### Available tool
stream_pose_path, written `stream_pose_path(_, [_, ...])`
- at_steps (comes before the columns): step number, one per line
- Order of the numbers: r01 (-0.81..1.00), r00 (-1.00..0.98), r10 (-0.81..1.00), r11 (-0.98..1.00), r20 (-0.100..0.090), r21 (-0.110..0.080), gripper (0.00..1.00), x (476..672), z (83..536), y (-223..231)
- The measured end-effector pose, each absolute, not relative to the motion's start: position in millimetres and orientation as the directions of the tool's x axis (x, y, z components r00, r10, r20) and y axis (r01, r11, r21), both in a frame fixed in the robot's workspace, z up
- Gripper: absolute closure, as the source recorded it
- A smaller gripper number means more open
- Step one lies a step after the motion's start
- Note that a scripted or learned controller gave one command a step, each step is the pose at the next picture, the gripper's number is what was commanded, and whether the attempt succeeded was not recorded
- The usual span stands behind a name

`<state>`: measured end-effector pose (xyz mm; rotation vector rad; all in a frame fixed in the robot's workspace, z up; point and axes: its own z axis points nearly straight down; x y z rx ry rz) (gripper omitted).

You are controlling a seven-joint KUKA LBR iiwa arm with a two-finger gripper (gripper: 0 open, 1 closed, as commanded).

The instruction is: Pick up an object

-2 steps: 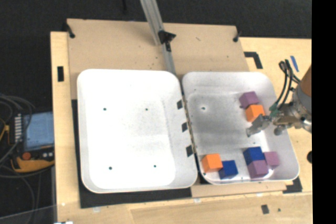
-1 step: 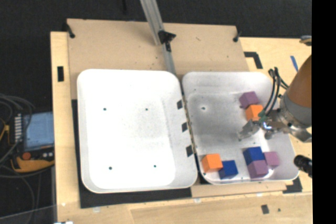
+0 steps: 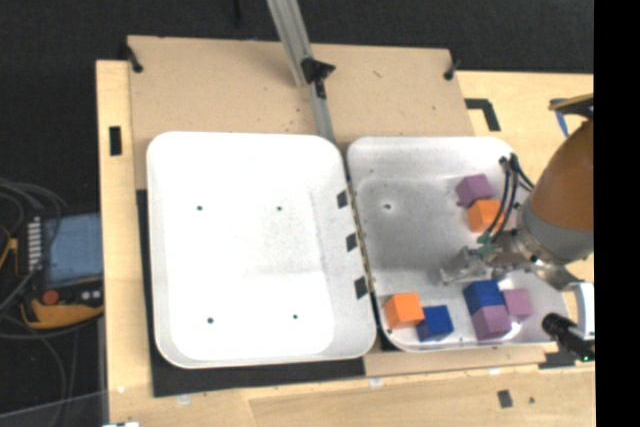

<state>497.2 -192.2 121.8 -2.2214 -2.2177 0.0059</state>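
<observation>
Hand (image 3: 462, 267) low in right shallow white bin (image 3: 420, 165), finger state cannot tell (blurred); nearest target, dark blue cube (image 3: 483, 296), sits just beside it touching purple cube (image 3: 491, 319), so approach vertically, straddle blue alone.

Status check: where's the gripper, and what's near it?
Gripper low in right bin, nothing visibly held. Blue block just beside it. Purple block, orange block behind.

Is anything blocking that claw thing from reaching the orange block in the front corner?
Nothing visible does. The end effector hangs over bare bin floor, and the orange cube lies just beyond it, with a blue cube touching its far side.
</observation>
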Motion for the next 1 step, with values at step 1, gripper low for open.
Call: stream_pose_path(1, [1.000,0.008,1.000,-0.008,-0.001,0.006,1.00,500.3,135.9,-192.3])
